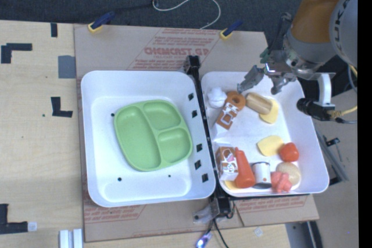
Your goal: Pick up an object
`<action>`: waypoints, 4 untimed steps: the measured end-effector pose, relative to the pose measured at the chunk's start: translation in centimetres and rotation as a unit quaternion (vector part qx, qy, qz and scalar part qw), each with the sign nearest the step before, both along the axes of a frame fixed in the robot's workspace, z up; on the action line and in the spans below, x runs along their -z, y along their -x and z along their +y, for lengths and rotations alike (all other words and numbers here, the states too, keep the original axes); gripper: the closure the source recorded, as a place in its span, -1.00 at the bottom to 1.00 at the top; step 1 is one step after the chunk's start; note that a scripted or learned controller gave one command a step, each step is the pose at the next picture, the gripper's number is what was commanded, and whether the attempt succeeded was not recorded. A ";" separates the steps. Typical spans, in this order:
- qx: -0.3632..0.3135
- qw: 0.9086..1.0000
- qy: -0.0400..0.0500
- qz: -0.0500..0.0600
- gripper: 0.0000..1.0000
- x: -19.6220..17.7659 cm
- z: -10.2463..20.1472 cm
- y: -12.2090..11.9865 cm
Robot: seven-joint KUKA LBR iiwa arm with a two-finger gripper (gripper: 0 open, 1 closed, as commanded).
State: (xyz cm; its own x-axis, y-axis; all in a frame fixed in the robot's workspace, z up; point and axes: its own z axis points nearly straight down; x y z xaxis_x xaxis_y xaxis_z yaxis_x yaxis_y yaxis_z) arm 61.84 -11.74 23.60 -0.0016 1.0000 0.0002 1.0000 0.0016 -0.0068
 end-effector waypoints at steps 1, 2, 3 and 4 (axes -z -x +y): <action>-0.003 1.000 -0.001 0.000 -1.00 -3.9 6.8 5.9; -0.001 1.000 0.000 0.004 1.00 -4.2 6.4 5.7; -0.005 1.000 -0.001 -0.003 1.00 -9.8 15.6 5.7; -0.002 1.000 0.000 -0.001 1.00 -12.7 19.4 6.6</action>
